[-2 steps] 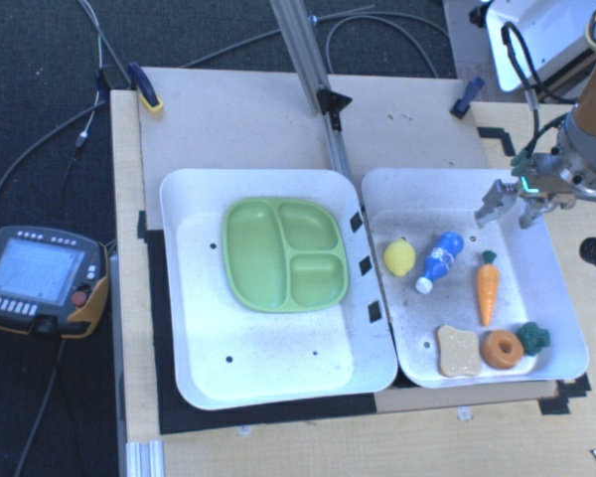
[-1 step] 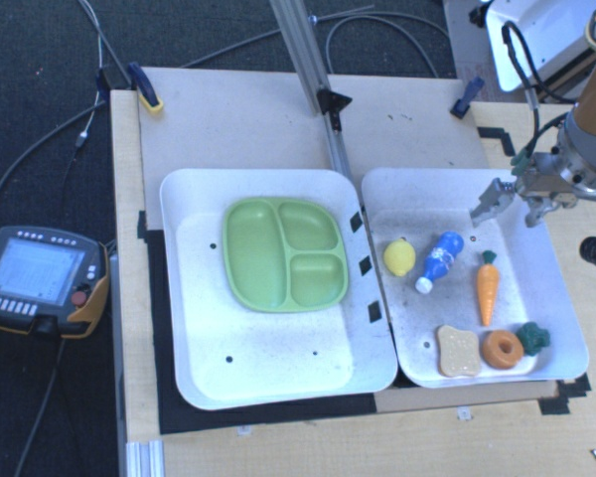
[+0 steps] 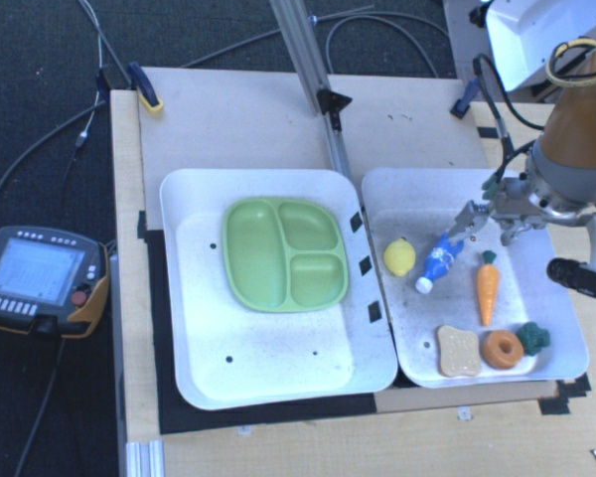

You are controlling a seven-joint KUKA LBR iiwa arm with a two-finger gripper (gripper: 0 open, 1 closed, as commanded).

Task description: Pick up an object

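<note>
I am hovering my gripper (image 3: 474,223), fingers apart, over the small bottle (image 3: 438,261) right of frame centre, judging it light, rigid, slippery, best pinched mid-body.

My arm (image 3: 576,132) is grey with an orange band. Both bins are white, the left bin (image 3: 199,366) holding a pale green divided plate (image 3: 283,253). In the right bin (image 3: 566,351) lie a yellow lemon (image 3: 399,257), a blue-and-white bottle (image 3: 438,262), an orange carrot (image 3: 488,292) with a green top, a tan slice of bread (image 3: 458,351), a brown-orange doughnut (image 3: 503,349) and dark green broccoli (image 3: 533,338). The counter (image 3: 238,117) is beige.
</note>
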